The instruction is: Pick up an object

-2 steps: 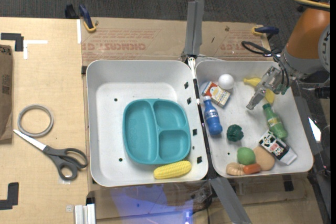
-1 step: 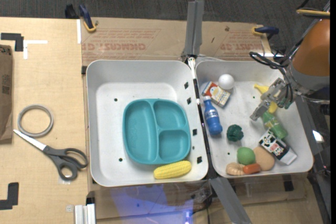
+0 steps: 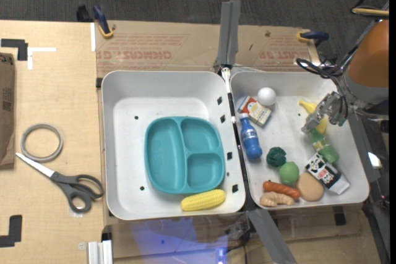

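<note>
My gripper (image 3: pixel 317 118) hangs over the right side of the right bin (image 3: pixel 291 85), with the orange-banded arm (image 3: pixel 371 65) behind it. A yellow-green piece (image 3: pixel 319 128) lies right under the gripper; whether it is held I cannot tell. A yellow banana (image 3: pixel 306 106) lies just left of the gripper. The bin also holds a white ball (image 3: pixel 266 96), a small carton (image 3: pixel 257 112), a blue bottle (image 3: pixel 250 138), dark green broccoli (image 3: pixel 276 156), a green ball (image 3: pixel 288 171), a carrot (image 3: pixel 281 188), a tan bun (image 3: pixel 311 189) and a black-and-white box (image 3: pixel 327 172).
The left bin (image 3: pixel 117 133) holds a teal divided plate (image 3: pixel 184 153) and a corn cob (image 3: pixel 203 199) at its front edge. Scissors (image 3: pixel 68 181) and a tape roll (image 3: pixel 41 141) lie on the bench to the left. A grey divider bar (image 3: pixel 228 34) runs behind the bins.
</note>
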`<state>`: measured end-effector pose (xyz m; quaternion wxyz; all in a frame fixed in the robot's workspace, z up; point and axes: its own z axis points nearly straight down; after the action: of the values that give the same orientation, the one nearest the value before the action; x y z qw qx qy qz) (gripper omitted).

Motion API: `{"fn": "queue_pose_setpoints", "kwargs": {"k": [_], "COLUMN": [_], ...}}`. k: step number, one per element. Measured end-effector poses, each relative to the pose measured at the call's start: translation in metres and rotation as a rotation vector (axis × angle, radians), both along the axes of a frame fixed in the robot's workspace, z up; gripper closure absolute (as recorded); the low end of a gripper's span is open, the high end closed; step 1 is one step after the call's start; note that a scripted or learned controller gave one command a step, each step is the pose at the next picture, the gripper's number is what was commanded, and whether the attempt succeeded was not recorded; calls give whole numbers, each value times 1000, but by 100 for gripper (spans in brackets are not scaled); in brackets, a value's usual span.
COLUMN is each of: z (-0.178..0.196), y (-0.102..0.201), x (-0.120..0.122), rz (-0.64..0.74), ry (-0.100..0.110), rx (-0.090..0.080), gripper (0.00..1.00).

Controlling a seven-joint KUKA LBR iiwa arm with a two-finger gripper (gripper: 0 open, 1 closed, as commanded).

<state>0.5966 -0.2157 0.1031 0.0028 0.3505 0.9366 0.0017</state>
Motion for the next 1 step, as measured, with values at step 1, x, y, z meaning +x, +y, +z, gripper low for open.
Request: {"fn": "queue_pose_setpoints", "kwargs": {"k": [1], "z": [107], "y": [51], "x": [34], "rz": [-65], "ry": [4], "rx": [-1], "gripper": [100]}}
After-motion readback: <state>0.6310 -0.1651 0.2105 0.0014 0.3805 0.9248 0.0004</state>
